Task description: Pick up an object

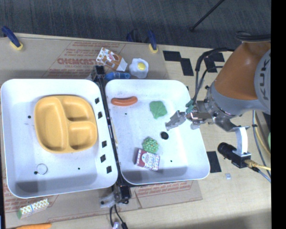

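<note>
Objects for picking lie loose in the right bin (196, 162): a hot dog (124, 100) at its far left, a green leafy piece (158, 109) near the middle, a green bumpy piece (151, 144) nearer the front, and a small red-and-white packet (147, 159) touching that piece on its near side. A small dark spot (164, 136) sits on the bin floor between the two green things; what it is cannot be made out.

The gripper (174, 122) hangs over the right part of this bin, just right of the green leafy piece and apart from it. Nothing shows between its fingers, and whether they are spread or closed cannot be told at this angle. By that reading the pick is not yet made: choosing a target, closing on it and lifting all remain.

The left bin (9, 128) holds a yellow divided tray (66, 123). Both bins rest on a cardboard sheet (62, 61) with red print, clamped at its far edge. Beyond the bins lie a small patterned carton (107, 57), a blue item (117, 75) and a white and yellow piece (139, 67). A wrapped packet (33, 207) lies at the near left corner. Dark carpet runs along the far side.
</note>
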Robot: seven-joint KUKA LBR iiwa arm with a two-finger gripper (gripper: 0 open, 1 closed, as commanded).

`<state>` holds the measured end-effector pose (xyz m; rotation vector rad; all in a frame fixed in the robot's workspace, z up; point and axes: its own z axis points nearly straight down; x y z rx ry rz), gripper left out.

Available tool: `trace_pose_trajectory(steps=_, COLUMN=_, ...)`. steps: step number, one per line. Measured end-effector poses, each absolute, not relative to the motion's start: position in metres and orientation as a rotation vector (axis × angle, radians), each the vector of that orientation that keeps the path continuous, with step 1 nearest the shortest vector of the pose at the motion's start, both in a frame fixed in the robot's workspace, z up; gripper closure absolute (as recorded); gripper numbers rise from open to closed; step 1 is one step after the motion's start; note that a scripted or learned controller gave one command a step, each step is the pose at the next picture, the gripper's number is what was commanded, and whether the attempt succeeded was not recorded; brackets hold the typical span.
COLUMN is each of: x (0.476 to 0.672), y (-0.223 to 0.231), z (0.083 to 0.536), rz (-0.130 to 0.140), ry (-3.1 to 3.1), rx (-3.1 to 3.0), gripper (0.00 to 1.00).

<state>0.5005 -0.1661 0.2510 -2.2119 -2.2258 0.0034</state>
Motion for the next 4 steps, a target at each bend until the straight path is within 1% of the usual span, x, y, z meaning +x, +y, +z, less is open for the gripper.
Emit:
trace_pose_trajectory(steps=1, x=0.479, y=-0.163, z=0.095, rz=-0.005, ry=-2.305, rx=-2.141, gripper=0.00)
trace_pose_trajectory(steps=2, x=0.501, y=-0.140, z=0.094, rz=-0.001, ry=-2.567, rx=-1.821, gripper=0.00)
trace_pose_trajectory(steps=3, x=0.516, y=-0.125, z=0.095, rz=0.000, ry=-2.961, rx=-1.080, gripper=0.00)
trace_pose_trajectory(steps=4, x=0.485, y=-0.103, z=0.095, rz=-0.002, ry=-3.007, rx=-0.941, gripper=0.00)
